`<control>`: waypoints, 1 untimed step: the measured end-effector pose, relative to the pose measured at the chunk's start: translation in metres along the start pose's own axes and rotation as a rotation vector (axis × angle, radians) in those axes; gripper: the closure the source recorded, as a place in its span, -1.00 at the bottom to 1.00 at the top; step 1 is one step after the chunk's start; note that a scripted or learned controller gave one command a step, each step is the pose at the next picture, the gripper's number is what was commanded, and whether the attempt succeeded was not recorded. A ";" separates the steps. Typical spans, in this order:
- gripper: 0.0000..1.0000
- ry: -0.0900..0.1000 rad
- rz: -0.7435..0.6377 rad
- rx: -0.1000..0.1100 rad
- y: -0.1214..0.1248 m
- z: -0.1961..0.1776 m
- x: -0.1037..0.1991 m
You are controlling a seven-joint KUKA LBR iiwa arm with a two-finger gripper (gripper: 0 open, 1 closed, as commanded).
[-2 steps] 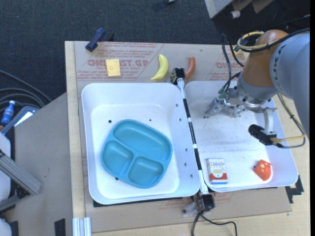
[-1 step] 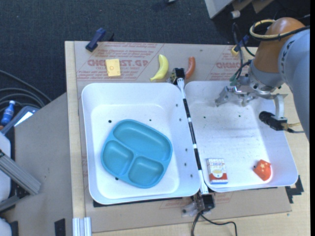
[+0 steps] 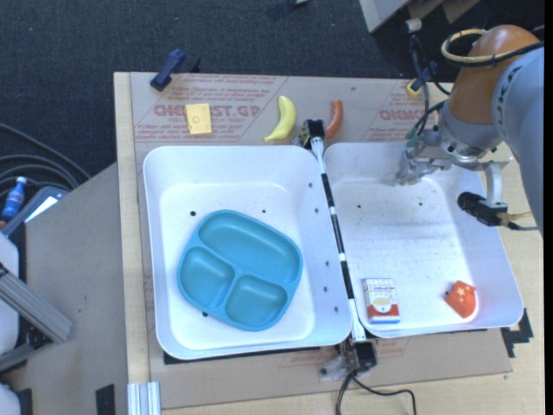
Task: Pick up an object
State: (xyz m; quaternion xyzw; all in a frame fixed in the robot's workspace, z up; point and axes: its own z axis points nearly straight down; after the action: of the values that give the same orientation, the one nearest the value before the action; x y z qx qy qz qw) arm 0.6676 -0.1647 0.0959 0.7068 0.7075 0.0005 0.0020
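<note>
1. The counter carries two shallow white bins set side by side, their inner rims touching.
2. The left bin holds a blue divided plate, lying flat toward its near half.
3. The right bin holds two small things near its front edge.
4. The grey arm with its orange band reaches in from the right over the right bin's far corner.
5. The claw hangs low over the far part of the right bin; whether it is spread or pressed together I cannot tell, and nothing shows between its tips.
6. A yellow banana lies on the counter behind the bins, with an orange sausage-shaped toy just beside it.
7. A small white and red carton lies in the right bin's front left corner.
8. An orange-red object lies near the same bin's front right, well apart from the claw.
</note>
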 end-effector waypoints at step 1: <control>1.00 0.003 0.001 0.006 -0.028 0.003 0.014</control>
State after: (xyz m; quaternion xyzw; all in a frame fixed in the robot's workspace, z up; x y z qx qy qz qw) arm 0.6397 -0.1503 0.0923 0.7071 0.7071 -0.0005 -0.0010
